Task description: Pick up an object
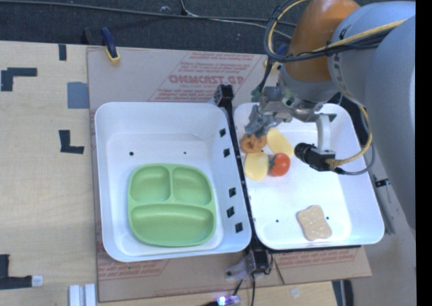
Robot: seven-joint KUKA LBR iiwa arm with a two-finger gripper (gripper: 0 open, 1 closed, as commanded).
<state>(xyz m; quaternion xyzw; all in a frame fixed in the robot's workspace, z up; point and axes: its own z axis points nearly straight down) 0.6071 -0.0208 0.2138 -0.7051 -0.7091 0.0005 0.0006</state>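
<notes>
My gripper [260,124] hangs over the far left part of the right bin [351,230], its fingers pointing down just above a small orange-brown piece [252,142]. Beside that piece lie a yellow lemon-like piece [279,141], a yellow pear-like piece [256,167] and a red tomato [279,164]. A tan slice of bread [314,222] rests near the bin's front. The fingers look close together, but whether they grip anything is hidden by the wrist.
The left bin [108,129] holds a green divided plate [171,205]. A black clip-lined divider [233,163] separates the two bins. Cables loop around the orange wrist band [317,28]. Cardboard lies under both bins.
</notes>
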